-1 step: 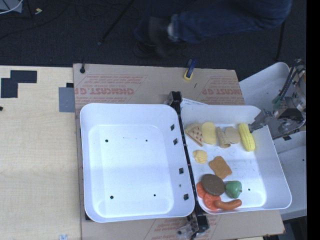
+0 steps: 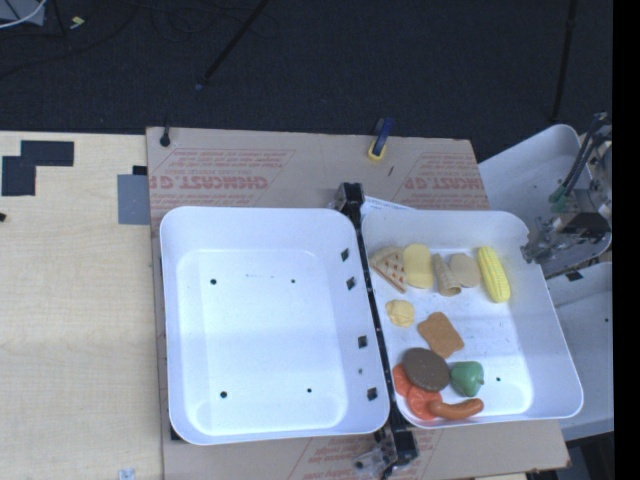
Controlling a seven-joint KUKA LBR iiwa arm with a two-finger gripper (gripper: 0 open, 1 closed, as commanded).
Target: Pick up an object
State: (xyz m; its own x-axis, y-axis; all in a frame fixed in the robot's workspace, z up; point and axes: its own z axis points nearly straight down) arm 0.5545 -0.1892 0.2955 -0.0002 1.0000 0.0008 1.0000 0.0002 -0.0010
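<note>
The right bin holds several toy foods. Along its far side lie a pizza wedge, a pale yellow block, a beige roll and a corn cob. In the middle are a small yellow piece and a brown cracker. At the near side a dark brown patty rests on red pieces, beside a green pepper and an orange sausage. My gripper hangs over the right bin's far right rim, to the right of the corn and apart from every object.
The left bin stands beside the right one, joined by a black divider. Both sit on a cardboard sheet. A blue and yellow clamp grips the cardboard's far edge. A white surface lies under the arm at right.
</note>
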